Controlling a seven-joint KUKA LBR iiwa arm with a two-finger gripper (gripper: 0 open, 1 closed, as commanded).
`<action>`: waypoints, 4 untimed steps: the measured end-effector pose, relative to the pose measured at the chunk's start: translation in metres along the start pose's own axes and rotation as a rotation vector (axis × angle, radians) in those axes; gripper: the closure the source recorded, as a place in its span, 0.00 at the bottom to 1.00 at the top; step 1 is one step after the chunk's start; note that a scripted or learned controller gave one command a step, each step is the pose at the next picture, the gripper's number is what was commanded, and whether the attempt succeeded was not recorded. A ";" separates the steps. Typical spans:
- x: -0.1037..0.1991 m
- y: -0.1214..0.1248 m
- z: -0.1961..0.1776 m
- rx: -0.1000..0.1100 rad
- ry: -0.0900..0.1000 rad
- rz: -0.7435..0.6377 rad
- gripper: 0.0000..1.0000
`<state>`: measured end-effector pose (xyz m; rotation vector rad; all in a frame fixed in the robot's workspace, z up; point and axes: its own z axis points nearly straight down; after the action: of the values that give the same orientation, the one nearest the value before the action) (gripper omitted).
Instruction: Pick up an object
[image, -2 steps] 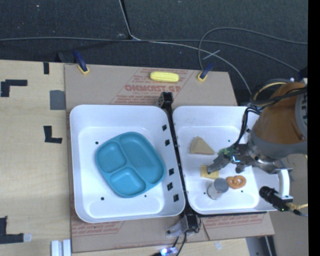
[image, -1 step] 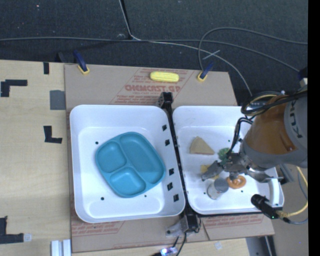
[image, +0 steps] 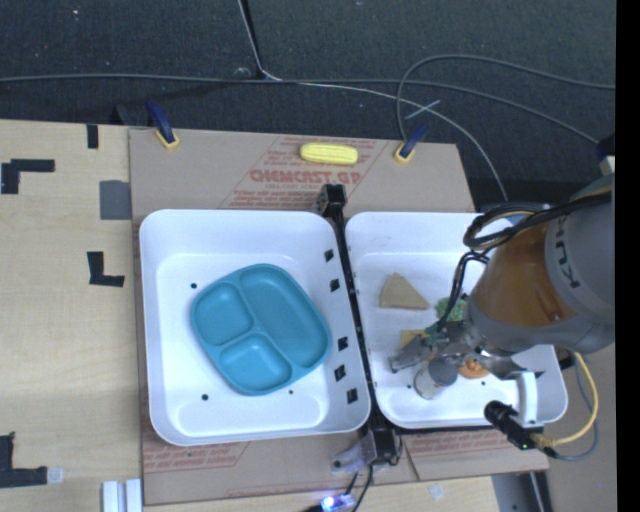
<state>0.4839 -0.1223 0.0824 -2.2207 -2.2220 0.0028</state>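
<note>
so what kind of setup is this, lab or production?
Likely a lab bin-picking test rig: two white bins clamped on cardboard, a blue divided plate in the left one, loose cables behind, and the gripper down in the right bin.

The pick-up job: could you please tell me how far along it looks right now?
Done: the arm has reached into the right bin, with the gripper low among small items beside the tan wedge. In hand: nothing visibly held; whether the fingers grip anything cannot be told. Left: lifting an object clear. The blue plate lies untouched in the left bin.
</note>
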 end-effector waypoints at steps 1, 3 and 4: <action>-0.001 0.001 -0.013 -0.003 -0.001 0.001 1.00; 0.000 0.016 -0.107 -0.004 0.000 0.000 1.00; 0.000 0.017 -0.159 -0.006 0.000 -0.001 1.00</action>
<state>0.5012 -0.1223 0.2418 -2.2231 -2.2262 -0.0037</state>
